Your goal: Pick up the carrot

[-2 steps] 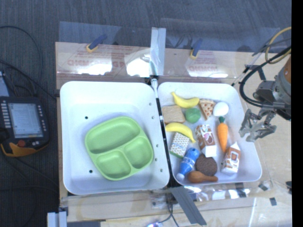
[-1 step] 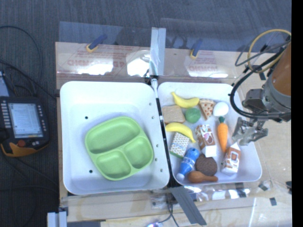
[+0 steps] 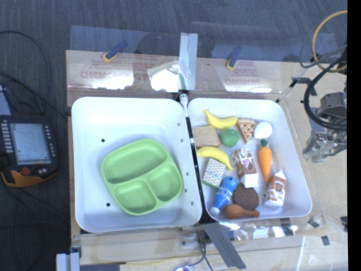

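At the near edge of the right bin point(image 3: 293, 151) we see a brown drumstick point(image 3: 241, 211) lying along the front wall, with a dark round cookie point(image 3: 246, 196) just behind it and a blue bottle point(image 3: 224, 192) to its left, tilted toward the divider between the bins. To the right of the cookie stands a small milk carton point(image 3: 275, 188), white with brown markings. The carrot point(image 3: 265, 158), orange with a green top pointing away from us, lies just behind that carton, in the right half of the bin, beside a small printed package point(image 3: 246, 161). Behind the carrot we find a white egg point(image 3: 263, 130), a pizza slice point(image 3: 245, 130), a green round piece point(image 3: 229, 137), and a banana point(image 3: 220, 119) near the far wall; a slice of bread point(image 3: 206, 135), a second banana point(image 3: 215, 154) and a checked cracker box point(image 3: 213, 172) sit along the left side. The left bin point(image 3: 90, 117) holds a green divided plate point(image 3: 142, 176). The gripper point(image 3: 322, 147) hangs outside the right bin, off its right wall, well apart from the carrot, and we cannot tell how it is set. A tablet-like pendant point(image 3: 28, 145) rests on the floor to the left.
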Controlling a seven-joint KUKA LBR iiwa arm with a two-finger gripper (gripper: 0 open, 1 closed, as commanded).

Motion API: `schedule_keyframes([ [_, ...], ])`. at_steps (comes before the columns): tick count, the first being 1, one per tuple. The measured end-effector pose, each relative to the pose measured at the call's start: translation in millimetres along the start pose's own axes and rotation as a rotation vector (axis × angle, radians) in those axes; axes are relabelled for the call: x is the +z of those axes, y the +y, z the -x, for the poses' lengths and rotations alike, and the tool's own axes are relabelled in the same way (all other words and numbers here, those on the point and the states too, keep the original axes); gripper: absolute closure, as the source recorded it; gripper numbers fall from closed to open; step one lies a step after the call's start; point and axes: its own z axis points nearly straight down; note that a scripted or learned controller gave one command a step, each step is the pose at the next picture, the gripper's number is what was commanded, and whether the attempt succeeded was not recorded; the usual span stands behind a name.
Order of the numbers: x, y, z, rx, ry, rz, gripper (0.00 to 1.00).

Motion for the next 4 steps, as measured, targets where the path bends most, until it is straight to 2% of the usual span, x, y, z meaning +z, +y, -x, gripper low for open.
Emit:
schedule_keyframes([
  [1, 17.3, -6.4, -25.3, -0.331, -0.002, 0.006, 1.0],
  [2, 91.8, -15.2, 5.3, -0.262, -0.003, 0.01, 1.0],
  [3, 57.2, -6.6, -24.6, -0.609, -0.001, 0.003, 1.0],
  [4, 49.2, -7.1, -22.2, -0.608, -0.006, 0.004, 1.0],
])
